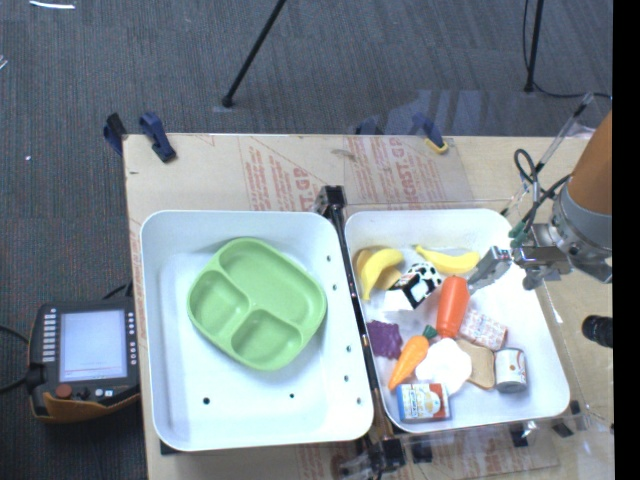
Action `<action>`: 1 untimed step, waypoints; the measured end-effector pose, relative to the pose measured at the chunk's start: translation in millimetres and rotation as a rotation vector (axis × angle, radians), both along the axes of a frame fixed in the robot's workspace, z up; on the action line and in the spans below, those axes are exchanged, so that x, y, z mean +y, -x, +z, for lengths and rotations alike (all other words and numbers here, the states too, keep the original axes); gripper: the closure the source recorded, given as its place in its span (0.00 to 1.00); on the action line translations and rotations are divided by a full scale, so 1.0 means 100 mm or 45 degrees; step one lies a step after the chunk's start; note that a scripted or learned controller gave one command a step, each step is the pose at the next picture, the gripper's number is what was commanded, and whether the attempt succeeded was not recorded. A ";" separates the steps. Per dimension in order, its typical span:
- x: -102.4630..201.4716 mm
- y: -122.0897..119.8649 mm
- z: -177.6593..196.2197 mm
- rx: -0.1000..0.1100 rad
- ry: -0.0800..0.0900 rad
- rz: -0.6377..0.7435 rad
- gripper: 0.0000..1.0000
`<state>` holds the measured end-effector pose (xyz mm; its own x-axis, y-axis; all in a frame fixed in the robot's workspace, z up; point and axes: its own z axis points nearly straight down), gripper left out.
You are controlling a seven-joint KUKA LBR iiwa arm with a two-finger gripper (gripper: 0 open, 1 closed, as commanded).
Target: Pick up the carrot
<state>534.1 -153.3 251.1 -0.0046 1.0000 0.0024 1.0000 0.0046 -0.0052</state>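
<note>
One fixed camera looks down from above on the light brown cardboard-covered table (300, 168), at a slant and from a middle distance, so both shallow white plastic bins (160, 268) are seen whole. The far table edge and the dark grey carpet floor (150, 58) lie at the top. The grey arm (590, 208) enters from the right side.
</note>
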 end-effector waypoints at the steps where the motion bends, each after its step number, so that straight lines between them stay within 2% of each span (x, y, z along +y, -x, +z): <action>1: 0.22 0.01 -1.46 0.009 -0.003 0.007 0.00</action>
<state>532.9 -131.2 105.4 -0.0105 0.9999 0.0046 0.9999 0.0105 -0.0125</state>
